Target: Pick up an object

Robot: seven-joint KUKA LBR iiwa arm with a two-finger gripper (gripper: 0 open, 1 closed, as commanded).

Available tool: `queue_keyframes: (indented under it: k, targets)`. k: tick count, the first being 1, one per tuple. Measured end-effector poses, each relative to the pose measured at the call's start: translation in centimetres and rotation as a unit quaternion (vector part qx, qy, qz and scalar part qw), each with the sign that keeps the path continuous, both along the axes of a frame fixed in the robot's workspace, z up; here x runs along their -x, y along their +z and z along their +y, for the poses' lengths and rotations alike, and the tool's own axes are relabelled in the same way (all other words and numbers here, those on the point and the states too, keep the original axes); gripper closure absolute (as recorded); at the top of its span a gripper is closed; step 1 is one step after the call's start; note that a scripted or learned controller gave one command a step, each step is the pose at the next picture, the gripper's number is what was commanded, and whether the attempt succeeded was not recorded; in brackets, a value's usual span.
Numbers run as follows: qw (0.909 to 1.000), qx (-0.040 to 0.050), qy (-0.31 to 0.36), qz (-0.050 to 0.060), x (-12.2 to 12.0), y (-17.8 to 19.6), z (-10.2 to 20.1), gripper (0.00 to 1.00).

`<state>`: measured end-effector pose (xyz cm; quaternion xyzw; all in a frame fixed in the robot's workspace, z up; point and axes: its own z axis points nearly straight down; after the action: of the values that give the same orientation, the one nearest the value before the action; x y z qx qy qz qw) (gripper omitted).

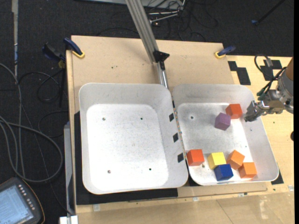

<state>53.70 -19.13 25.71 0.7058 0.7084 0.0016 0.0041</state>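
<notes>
The right bin (261, 139) holds several small blocks. An orange block (234, 110) lies near its far right side, with a purple block (223, 121) just beside it. Along the near edge sit an orange block (195, 157), a yellow block (216, 159), a blue block (224, 171) and two more orange blocks (237, 158) (247, 170). My gripper (252, 113) hangs over the bin's right rim, a short way right of the far orange block. Nothing shows between its fingers.
The left bin (93, 101) lies beside the right one, with a dark divider strip between them. A metal pole (142, 22) slants in from the top. Clamps sit at the board's far corners. Cables and a tablet lie on the floor to the left.
</notes>
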Motion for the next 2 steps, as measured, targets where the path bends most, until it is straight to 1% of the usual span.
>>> queue_keyframes:
  k: [1, 2]
  targets:
    - [1.0000, -0.0019, 0.002, 0.003, -3.0, -1.0, 5.3, 1.00]
    - [1.0000, -0.0020, 0.002, 0.002, -5.0, -0.3, 10.0, 1.00]
